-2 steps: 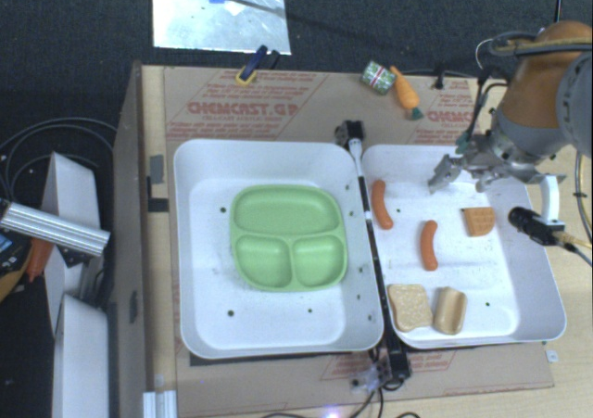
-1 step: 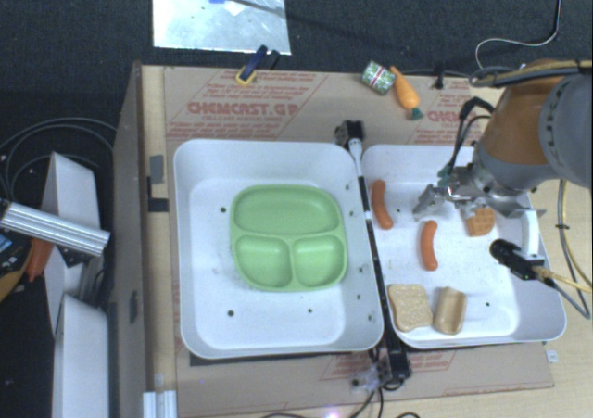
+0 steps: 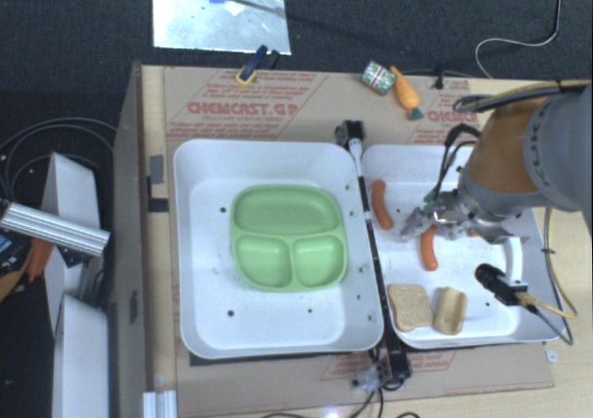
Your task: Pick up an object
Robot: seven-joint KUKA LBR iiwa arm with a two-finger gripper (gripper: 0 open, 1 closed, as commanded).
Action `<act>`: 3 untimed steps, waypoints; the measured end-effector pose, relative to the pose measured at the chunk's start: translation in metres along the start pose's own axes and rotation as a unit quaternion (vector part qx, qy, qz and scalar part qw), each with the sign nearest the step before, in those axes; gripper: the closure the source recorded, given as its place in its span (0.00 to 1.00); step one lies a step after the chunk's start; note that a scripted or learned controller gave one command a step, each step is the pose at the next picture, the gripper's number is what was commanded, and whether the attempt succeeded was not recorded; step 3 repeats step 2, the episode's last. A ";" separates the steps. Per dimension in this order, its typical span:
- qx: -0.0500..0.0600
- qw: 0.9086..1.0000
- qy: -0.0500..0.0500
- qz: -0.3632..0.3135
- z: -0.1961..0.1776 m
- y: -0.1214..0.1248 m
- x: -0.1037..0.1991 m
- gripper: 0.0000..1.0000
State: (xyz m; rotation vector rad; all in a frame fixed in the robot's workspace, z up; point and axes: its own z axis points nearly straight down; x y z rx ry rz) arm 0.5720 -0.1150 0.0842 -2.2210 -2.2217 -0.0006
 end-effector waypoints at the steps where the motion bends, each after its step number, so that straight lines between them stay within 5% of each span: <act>1: -0.001 1.000 0.000 0.000 -0.011 0.001 0.000 1.00; 2: -0.003 1.000 0.000 -0.002 -0.102 0.069 0.067 1.00; 3: -0.003 1.000 0.000 -0.002 -0.102 0.069 0.067 1.00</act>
